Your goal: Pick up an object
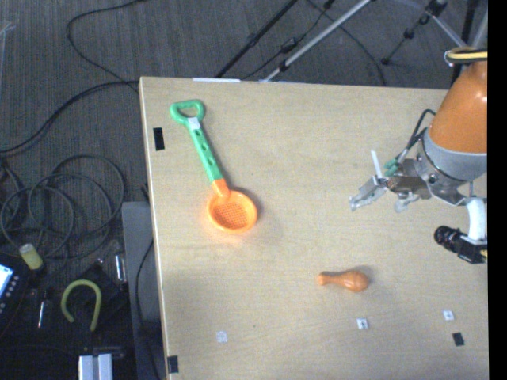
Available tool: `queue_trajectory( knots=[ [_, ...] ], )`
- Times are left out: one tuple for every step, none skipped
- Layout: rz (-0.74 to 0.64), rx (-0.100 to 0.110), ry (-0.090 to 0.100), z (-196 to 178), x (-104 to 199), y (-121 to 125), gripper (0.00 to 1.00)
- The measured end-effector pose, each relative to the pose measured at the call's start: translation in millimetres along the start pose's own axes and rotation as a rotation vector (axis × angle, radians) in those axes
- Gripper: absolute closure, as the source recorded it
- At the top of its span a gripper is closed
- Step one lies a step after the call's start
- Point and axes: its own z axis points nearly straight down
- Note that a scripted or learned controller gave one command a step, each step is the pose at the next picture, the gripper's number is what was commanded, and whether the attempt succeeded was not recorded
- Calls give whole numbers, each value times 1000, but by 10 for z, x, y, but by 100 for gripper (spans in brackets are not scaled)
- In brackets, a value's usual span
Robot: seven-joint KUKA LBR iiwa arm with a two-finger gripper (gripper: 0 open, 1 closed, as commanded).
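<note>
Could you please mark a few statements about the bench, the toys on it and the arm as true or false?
1. The sieve spoon has a green handle and an orange bowl. True.
2. The gripper holds the orange toy. False: the toy lies on the bench, apart from it.
3. The spoon lies right of the orange toy. False: it lies to the left.
4. The arm enters from the right. True.

One fixed camera: we look down at a slant on the pale wooden surface, moderately far.
</note>
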Motion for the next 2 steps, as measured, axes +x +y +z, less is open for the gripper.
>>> queue_trajectory(
  knots=[
    [135,-1,-2,-704,-370,-530,0],
    [185,0,-3,-273,-534,135,0]
  ],
)
